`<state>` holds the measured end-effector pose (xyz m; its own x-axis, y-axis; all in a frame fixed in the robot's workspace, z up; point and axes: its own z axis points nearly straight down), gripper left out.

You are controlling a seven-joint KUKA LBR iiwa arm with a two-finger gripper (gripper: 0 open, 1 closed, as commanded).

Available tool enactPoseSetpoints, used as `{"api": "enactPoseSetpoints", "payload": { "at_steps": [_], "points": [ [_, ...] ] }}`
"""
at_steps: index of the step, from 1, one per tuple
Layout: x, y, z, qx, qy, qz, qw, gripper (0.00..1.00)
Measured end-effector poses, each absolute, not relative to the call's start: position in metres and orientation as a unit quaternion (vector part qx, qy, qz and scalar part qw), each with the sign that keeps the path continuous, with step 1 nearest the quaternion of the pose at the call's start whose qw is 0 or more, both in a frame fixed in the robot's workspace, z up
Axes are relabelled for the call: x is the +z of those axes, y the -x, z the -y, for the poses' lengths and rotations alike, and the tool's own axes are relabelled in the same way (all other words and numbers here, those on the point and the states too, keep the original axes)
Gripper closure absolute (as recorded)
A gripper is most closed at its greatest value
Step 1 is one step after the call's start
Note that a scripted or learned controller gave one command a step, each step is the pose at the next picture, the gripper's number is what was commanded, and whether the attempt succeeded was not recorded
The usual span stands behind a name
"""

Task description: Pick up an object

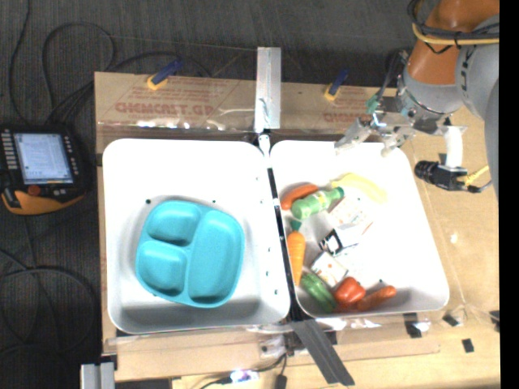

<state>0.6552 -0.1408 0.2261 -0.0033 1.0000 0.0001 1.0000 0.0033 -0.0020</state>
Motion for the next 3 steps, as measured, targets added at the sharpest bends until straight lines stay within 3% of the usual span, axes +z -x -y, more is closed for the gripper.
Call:
{"api": "enactPoseSetpoints", "payload": {
  "at_steps": [1,2,3],
  "points": [
    [0.097,-0.620,0.110,0.0010,0.737,0.675,-0.001,0.00],
    [0.089,-0.585,0.107,-0.0024,0.750,0.661,-0.005,0.00],
    [0.208,-0.592,0.076,0.0015,0.756,0.655,0.000,0.00]
  ]
}}
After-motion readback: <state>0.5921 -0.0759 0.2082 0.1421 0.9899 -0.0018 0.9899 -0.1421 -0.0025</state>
